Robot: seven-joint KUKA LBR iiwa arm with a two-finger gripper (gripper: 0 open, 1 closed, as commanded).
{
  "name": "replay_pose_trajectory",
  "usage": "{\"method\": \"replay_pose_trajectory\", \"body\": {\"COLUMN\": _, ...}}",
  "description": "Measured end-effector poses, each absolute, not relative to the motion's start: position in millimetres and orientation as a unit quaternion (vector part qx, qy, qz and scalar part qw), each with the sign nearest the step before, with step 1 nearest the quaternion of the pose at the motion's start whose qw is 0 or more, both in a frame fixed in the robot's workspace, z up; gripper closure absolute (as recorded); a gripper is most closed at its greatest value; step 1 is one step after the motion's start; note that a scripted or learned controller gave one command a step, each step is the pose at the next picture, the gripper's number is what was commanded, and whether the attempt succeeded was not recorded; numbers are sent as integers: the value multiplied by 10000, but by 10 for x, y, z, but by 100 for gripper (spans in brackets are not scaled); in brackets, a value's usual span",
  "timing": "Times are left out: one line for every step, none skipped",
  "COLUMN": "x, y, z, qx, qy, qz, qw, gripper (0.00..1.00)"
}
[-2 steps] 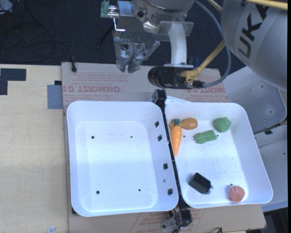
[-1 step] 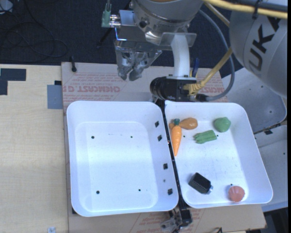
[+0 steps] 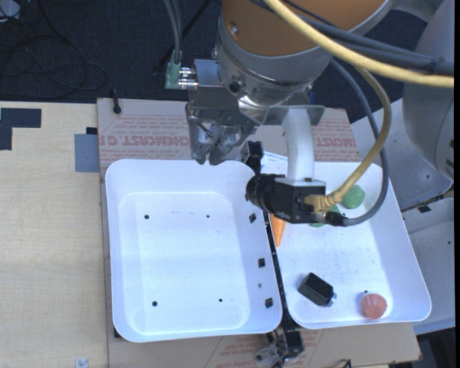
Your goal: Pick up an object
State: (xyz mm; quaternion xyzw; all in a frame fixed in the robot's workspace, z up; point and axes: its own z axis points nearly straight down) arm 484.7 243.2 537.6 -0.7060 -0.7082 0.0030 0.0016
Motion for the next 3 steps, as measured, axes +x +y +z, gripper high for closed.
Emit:
{"method": "replay_pose_trajectory", "body": {"x": 4758, "y": 2426, "z": 5372, "qx": -7067, "qy": -7075, "qz": 28, "qw": 13, "gripper": 100}}
{"method": "replay_pose_trajectory", "body": {"x": 5629, "y": 2439, "z": 5376, "qx": -7074, "qy": -7068, "qz": 1, "qw": -5, "gripper": 100}}
{"method": "replay_pose_trajectory", "body": {"x": 5362, "y": 2431, "z": 5369, "qx": -7067, "qy": -7075, "qz": 31, "qw": 15, "gripper": 100}}
